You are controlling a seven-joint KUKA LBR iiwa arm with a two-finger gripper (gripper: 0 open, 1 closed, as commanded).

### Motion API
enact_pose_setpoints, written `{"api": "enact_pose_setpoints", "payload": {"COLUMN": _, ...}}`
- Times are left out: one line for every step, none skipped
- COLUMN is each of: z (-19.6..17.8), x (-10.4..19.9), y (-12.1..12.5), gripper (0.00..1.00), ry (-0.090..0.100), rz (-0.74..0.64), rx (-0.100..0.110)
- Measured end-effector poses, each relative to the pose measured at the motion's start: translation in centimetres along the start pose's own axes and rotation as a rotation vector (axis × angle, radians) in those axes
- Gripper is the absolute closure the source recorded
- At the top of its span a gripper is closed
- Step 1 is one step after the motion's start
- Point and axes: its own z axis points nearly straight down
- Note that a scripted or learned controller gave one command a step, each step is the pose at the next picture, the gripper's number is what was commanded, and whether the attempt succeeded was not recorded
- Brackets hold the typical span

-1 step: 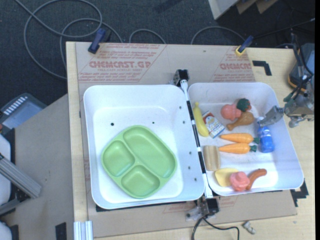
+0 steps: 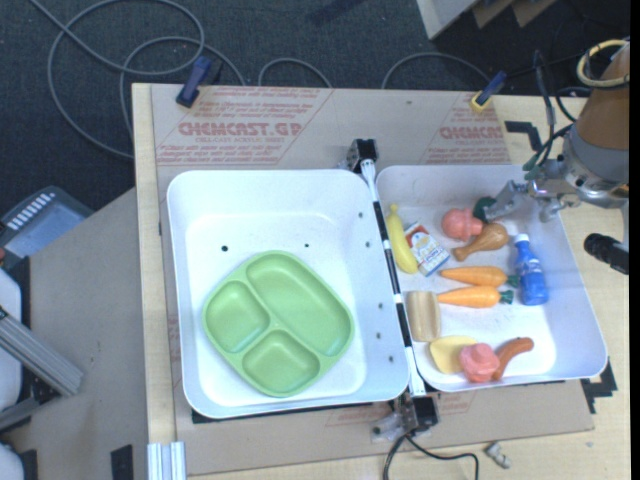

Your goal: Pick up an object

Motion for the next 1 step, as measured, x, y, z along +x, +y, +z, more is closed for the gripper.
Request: {"api": "enact_pose_setpoints", "payload": {"z": 4.4, "x": 1.33, "y": -6.19, "gripper": 0.0, "ry": 0.001, "rz": 0.001, "rx": 0.001}}
